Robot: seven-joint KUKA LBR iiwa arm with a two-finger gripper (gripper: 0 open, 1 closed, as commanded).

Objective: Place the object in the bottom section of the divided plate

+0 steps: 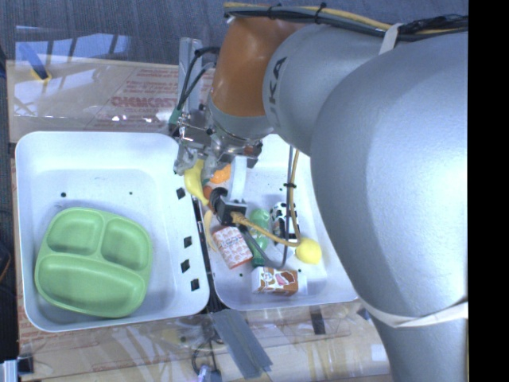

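Note:
A green divided plate [94, 261] lies in the left bin [48, 157], with two small sections at its far side and one wide section at its near side. My gripper [213, 183] reaches down into the right bin [334, 289] at its left wall, above a pile of small items. A yellow banana-like piece [194, 183] and an orange piece [220, 173] sit right at the fingers. The arm's wrist hides much of the fingers.
The right bin holds a yellow lemon [308, 251], a green item [259, 218], a small orange-and-white carton [231, 246], a brown packet [278, 280] and a black-and-white item [279, 213]. The big grey arm [382, 165] covers the right bin's far and right sides.

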